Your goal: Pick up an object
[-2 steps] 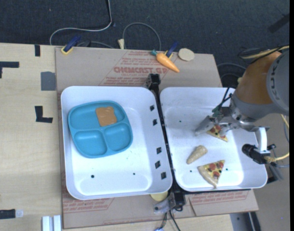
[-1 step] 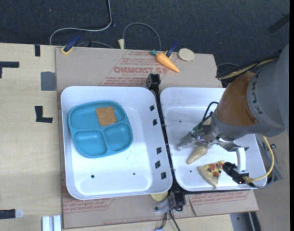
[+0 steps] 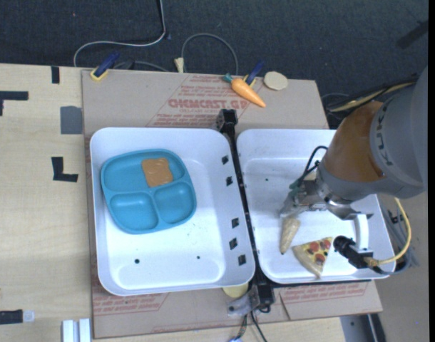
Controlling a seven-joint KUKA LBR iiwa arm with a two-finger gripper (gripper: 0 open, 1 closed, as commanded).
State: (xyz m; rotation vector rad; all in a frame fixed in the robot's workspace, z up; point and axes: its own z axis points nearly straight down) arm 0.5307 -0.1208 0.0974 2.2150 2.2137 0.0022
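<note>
Gripper (image 3: pixel 297 204): low in right bin (image 3: pixel 274 262).
Cone (image 3: pixel 289 233): directly below the tips, long axis toward the near rim.
Grasp state: cannot tell.

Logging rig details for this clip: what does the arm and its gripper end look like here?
The arm is bulky, rounded and grey, with a broad orange band above the wrist. The gripper is dark metal, with thin cables looping beside it.

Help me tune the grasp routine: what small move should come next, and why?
Probably a short descent onto the beige cone-shaped piece. The gripper sits just above its upper end in the right bin, and nothing shows between its fingers.
</note>
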